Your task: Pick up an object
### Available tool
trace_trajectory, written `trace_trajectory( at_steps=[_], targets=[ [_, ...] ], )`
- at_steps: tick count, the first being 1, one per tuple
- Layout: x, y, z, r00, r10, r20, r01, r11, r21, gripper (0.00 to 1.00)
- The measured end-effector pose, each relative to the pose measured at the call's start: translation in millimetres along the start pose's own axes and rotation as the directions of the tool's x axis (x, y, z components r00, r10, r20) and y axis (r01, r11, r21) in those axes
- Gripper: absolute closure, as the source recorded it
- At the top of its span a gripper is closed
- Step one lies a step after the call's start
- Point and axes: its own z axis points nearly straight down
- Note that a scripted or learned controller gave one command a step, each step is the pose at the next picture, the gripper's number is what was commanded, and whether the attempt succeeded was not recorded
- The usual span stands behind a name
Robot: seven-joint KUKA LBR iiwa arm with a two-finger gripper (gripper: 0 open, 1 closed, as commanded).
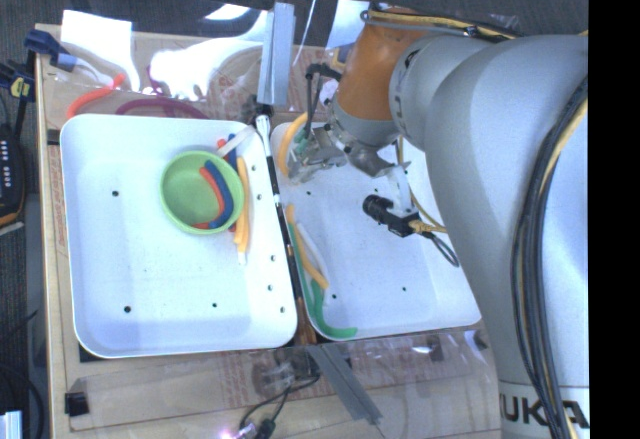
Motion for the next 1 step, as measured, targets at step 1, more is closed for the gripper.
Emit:
trace_trajectory(
  at_steps=[1],
  targets=[
    [15.3, 9.3, -106.4, 0.939, -0.344, -0.006, 0.344, 0.939, -0.004, 1.00]
  ],
)
